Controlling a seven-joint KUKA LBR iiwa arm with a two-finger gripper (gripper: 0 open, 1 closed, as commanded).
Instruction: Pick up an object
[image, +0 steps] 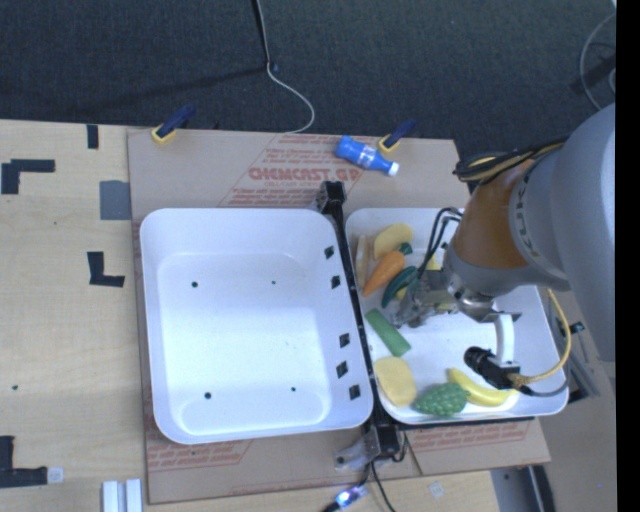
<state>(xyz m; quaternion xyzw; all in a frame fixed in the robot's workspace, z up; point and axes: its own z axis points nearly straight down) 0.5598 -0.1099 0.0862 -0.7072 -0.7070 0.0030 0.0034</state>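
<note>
The gripper (412, 305) is down in the right bin (535, 330), right of centre frame, just beside the carrot (385, 268) and green stick (387, 332); its grip, I can't tell.

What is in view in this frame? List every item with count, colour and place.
bins: 2, white, side by side on the bench
carrot: 1, orange, right bin, near the divider
yellow piece: 1, pale yellow, right bin, far end
green stick: 1, green, right bin, middle by the divider
yellow slice: 1, pale yellow, right bin, near end
broccoli: 1, green, right bin, near edge
banana: 1, yellow, right bin, near edge beside the broccoli
bottle: 1, blue with white cap, on the board beyond the bins
clamps: 2, blue and yellow, far edge of the board
cable: 1, white, on the dark floor beyond the board
arm: 1, grey with orange band, over the right bin
gripper: 1, dark, low in the right bin by the carrot
</note>
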